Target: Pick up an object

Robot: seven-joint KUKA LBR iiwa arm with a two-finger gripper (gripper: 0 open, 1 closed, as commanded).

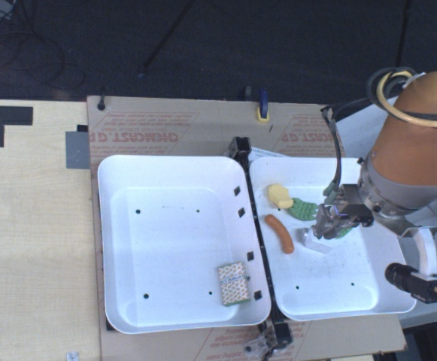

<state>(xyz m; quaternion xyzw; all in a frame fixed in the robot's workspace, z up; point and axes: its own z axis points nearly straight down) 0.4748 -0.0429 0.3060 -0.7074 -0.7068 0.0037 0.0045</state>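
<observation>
the pincer (325, 230) hangs low in the right white bin (353, 295), grip unclear; the orange sausage-shaped toy (279, 233) lies just beside it camera-left, long axis slanting down-right.

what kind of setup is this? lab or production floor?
Looks like a robotics lab bench, not a production floor: two white bins on a cardboard sheet, toy food such as a sausage in the right one, loose cables on the dark floor behind.

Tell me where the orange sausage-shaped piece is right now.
The orange sausage-shaped piece lies in the right bin, near its left wall, just below the yellow piece and left of the end effector.
</observation>
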